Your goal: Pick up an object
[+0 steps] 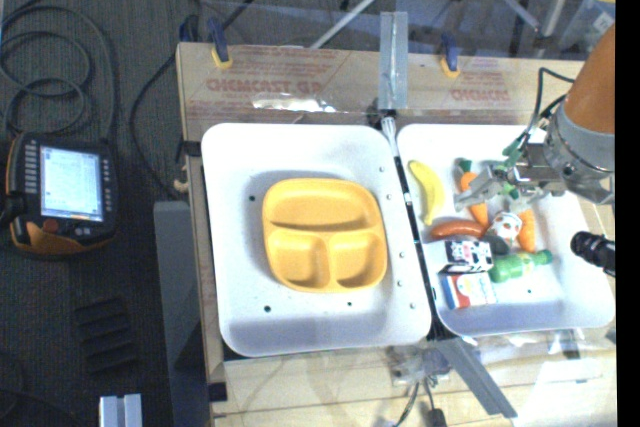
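Hand (pixel 497 183) over right bin (pixel 590 315) toys, finger spread unclear, apparently nothing gripped

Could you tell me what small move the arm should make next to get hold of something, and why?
Probably a short descent: the gripper hovers in the right bin over the orange pieces, with nothing visibly between its fingers, so lowering onto the nearest piece seems best.

Red lettering runs along the cardboard sheet (pixel 300 85) behind the two white bins (pixel 300 335), but it sits upside down and too blurred to read. The pendant screen (pixel 68 180), well left of the bins, shows lines of text too small to make out.
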Robot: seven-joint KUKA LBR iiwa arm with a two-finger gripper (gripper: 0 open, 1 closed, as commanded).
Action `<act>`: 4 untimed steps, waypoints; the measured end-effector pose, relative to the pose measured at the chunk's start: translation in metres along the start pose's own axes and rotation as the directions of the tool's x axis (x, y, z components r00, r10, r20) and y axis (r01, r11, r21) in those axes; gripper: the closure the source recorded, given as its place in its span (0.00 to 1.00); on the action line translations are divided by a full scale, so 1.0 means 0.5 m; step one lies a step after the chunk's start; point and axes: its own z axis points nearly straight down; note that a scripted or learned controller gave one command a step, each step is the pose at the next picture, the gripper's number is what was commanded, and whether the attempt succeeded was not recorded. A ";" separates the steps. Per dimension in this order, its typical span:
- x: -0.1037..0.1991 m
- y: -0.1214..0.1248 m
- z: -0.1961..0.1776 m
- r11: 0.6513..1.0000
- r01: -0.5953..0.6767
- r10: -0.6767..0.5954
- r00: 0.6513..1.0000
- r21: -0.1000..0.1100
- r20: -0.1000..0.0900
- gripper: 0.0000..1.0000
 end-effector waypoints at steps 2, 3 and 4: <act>-0.125 0.108 0.336 1.000 0.016 -0.016 1.000 -0.004 0.002 0.00; -0.124 0.108 0.322 1.000 0.016 -0.016 1.000 -0.002 0.000 1.00; -0.103 0.210 0.341 0.956 -0.294 0.294 0.956 -0.015 0.002 1.00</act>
